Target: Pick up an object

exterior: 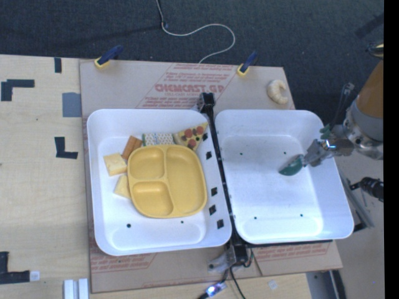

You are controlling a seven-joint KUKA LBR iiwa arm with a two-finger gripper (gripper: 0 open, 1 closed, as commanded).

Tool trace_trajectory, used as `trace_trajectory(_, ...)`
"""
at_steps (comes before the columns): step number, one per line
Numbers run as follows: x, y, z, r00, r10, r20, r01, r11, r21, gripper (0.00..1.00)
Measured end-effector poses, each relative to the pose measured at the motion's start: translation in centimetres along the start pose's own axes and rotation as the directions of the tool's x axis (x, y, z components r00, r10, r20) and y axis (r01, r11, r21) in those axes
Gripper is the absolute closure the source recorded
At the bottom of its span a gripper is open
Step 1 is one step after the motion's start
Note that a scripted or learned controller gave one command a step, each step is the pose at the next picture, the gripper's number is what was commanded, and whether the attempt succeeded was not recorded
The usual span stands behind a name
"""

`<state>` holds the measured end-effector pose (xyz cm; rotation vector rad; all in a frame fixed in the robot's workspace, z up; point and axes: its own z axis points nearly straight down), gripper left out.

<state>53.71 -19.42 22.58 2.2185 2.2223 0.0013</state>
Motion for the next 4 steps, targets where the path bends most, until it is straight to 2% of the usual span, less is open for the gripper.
trace_trajectory(1, 4.8, 2.4, 1.1, 1.0, -0.005, -0.002, 0.005, 1.0, 0.003, 1.0)
trace_trajectory(3, 14.5, 6.4, -0.9, 1.0, -0.005, -0.002, 0.005, 1.0, 0.001, 1.0)
trace_trajectory(4, 18.5, 8.3, 0.2, 1.0, -0.004, -0.001, 0.004, 1.0, 0.003, 1.0)
